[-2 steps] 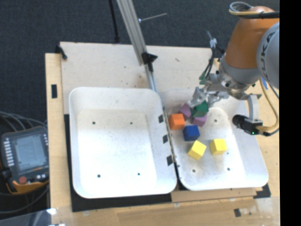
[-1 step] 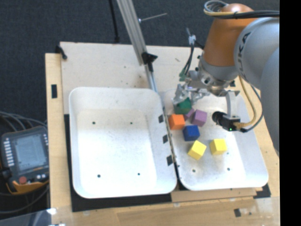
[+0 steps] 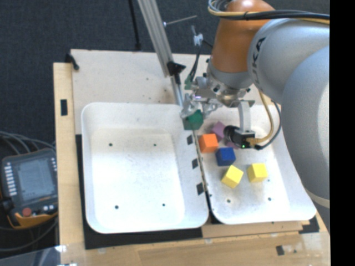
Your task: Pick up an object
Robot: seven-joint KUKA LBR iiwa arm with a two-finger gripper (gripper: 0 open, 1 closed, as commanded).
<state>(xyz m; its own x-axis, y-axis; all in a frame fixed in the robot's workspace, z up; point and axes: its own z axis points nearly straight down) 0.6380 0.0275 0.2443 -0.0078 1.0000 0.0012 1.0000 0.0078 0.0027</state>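
Observation:
My gripper [image 3: 194, 111] hangs over the divide between the two bins, at the back of the right bin [image 3: 260, 209]. A green block [image 3: 193, 118] sits between its fingers, lifted off the bin floor. Below it in the right bin lie an orange cube [image 3: 208, 142], a blue cube [image 3: 225, 155], two yellow cubes [image 3: 232, 176] [image 3: 257, 172] and a purple piece [image 3: 219, 129], partly hidden by the wrist.
The left bin [image 3: 136, 165] lies beside the right one. A slanted metal rail [image 3: 158, 37] rises from behind the bins close to the gripper. A teach pendant [image 3: 30, 182] sits off the bench at the left.

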